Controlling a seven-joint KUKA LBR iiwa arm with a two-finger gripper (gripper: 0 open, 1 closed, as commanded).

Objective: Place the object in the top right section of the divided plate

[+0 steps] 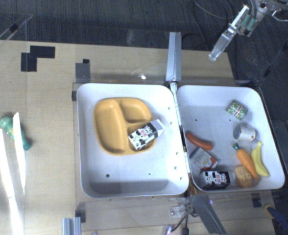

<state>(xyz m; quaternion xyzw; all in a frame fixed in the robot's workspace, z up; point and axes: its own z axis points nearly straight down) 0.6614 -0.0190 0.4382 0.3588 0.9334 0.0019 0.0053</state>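
The claw [216,54] hangs high in the upper right of the frame, above the surface [46,180] beyond the bins, nothing between its fingers, and whether they are spread or pressed together I cannot tell. In the left bin [134,180] sits the yellow divided plate [112,126], with a black-and-white cow-patterned carton [145,134] lying tilted in its lower right section, one end over the rim. The right bin [217,106] holds a sausage [199,141], a carrot [246,162], a banana [259,159], a white cup [245,132] and a second cow-patterned carton [215,178].
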